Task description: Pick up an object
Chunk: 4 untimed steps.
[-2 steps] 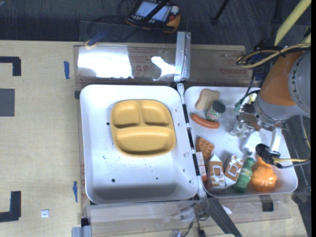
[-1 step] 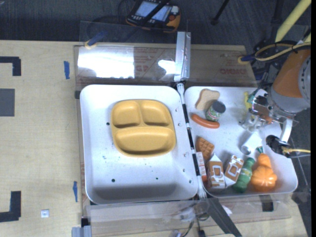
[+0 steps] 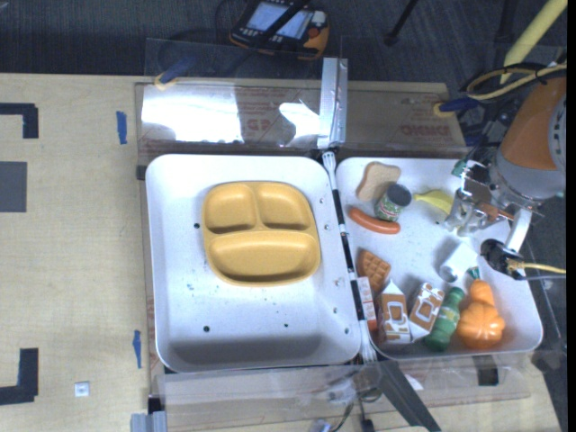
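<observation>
One banana (image 3: 436, 202) half behind gripper (image 3: 467, 220)

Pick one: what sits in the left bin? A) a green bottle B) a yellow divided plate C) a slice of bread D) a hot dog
B: the yellow divided plate lies in the left bin, while the green bottle, hot dog and bread slice all lie in the right bin.
</observation>
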Each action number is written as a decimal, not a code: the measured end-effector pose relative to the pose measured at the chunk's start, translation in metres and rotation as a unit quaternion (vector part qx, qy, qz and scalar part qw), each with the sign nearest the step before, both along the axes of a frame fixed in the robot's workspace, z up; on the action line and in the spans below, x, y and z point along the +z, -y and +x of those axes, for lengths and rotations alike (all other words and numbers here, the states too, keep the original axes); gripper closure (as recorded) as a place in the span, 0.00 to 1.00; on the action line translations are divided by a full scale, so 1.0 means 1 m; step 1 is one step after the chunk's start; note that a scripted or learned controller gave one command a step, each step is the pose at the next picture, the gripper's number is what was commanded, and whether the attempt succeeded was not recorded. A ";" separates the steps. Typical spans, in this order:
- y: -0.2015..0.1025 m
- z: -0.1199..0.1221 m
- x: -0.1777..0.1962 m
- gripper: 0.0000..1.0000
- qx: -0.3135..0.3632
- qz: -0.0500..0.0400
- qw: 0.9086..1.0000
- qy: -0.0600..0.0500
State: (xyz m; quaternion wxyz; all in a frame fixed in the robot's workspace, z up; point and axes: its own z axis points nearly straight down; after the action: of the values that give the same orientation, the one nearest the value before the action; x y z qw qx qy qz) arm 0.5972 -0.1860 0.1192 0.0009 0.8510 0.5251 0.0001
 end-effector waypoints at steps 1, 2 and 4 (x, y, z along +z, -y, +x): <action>0.005 0.047 -0.031 1.00 0.115 0.006 0.993 -0.003; 0.020 0.065 -0.030 1.00 0.147 0.019 0.989 -0.022; 0.034 0.064 -0.031 1.00 0.393 0.016 0.919 -0.017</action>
State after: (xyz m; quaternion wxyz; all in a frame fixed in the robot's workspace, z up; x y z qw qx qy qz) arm 0.6611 -0.2202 0.0880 -0.0220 0.5758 0.8173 -0.0052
